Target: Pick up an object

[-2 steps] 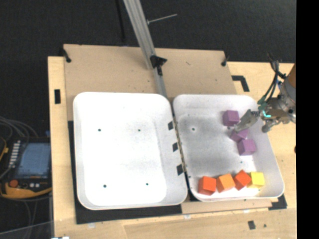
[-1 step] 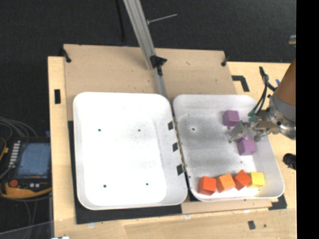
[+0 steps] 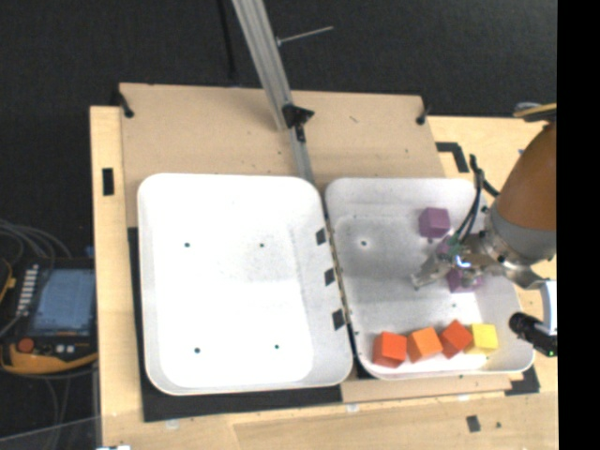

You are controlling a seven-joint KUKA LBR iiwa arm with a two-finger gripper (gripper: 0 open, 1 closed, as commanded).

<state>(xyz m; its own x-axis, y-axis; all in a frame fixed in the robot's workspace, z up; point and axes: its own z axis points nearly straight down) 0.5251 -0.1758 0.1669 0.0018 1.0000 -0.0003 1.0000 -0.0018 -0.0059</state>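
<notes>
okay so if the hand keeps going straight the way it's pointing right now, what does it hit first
The hand points left across the right bin. Likely bare bin floor first, then the divider wall toward the left bin. The purple block sits off that line; depth is unclear.

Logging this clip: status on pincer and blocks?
Pincer low in right bin. Purple block just behind, untouched. Orange, yellow blocks along near wall.

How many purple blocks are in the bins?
2, both in the right white bin. One purple block sits near the far side. The second purple block lies right at the gripper, partly covered. More could hide under the arm.
</notes>
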